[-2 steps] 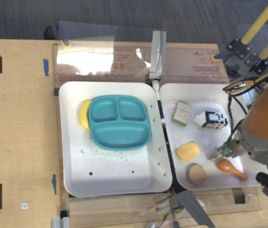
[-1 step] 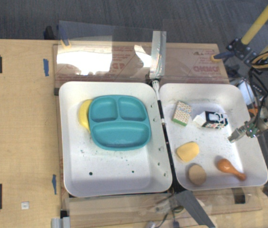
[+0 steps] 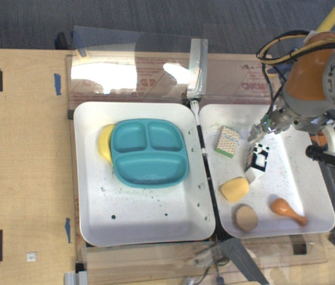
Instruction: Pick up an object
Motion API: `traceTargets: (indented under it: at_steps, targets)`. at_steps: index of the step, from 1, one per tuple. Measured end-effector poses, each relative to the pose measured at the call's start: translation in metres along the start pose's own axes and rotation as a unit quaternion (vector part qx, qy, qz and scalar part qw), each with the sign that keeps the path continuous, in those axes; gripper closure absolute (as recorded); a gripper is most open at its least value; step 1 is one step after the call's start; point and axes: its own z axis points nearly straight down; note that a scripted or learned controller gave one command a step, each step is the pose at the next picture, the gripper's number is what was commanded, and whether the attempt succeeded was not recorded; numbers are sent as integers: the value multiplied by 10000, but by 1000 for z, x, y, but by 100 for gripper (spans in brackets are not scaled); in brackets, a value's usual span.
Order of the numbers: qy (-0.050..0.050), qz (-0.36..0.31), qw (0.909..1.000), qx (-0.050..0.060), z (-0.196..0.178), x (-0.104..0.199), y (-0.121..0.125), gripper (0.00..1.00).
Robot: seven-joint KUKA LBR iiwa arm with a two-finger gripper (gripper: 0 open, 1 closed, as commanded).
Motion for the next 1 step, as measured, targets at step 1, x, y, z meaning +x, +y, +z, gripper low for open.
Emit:
traceTargets:
  at_steps: [1]
  targets:
    - [-14, 15, 10000, -5, -2, -3, -1, 0]
